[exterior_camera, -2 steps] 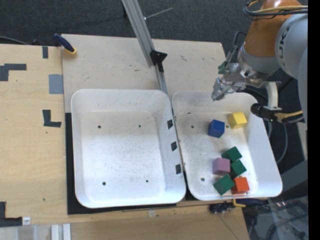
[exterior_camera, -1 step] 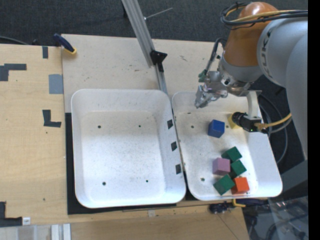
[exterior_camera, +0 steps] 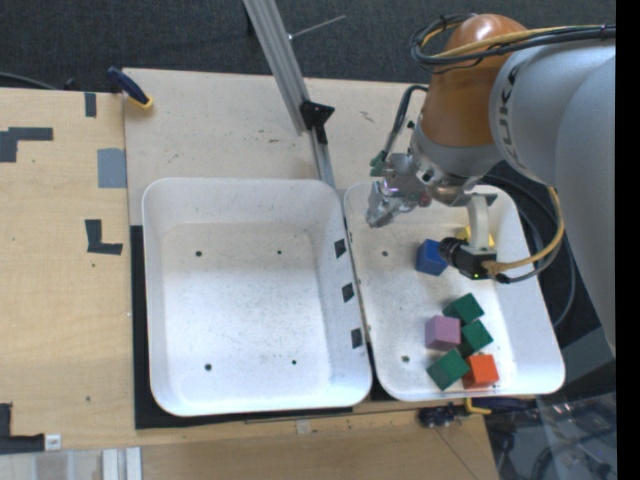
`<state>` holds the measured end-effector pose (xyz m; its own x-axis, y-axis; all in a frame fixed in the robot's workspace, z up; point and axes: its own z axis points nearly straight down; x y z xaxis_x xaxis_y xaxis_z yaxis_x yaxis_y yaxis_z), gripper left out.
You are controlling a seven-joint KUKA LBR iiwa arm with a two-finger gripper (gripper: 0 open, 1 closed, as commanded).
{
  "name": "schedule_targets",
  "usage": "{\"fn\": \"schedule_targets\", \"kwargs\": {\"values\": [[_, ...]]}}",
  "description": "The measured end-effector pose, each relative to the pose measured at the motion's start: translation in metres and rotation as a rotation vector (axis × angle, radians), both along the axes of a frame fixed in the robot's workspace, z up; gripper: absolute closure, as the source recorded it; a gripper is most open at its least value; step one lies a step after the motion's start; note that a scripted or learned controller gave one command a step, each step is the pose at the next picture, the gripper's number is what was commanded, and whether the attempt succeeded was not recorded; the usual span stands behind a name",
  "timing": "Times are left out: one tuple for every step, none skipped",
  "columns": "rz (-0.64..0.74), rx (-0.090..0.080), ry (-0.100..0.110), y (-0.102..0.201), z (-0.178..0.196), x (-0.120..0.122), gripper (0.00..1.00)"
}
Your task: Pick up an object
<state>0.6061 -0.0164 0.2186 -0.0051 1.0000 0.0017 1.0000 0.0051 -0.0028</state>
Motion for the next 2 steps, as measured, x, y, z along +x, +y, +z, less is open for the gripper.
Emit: {"fn": "schedule_targets", "kwargs": {"values": [[0.001,0.000,-0.001,0.043,0.010,-0.016,1.00],[0.003,0.000,0.001,0.100,0.013,-0.040,1.00]]}}
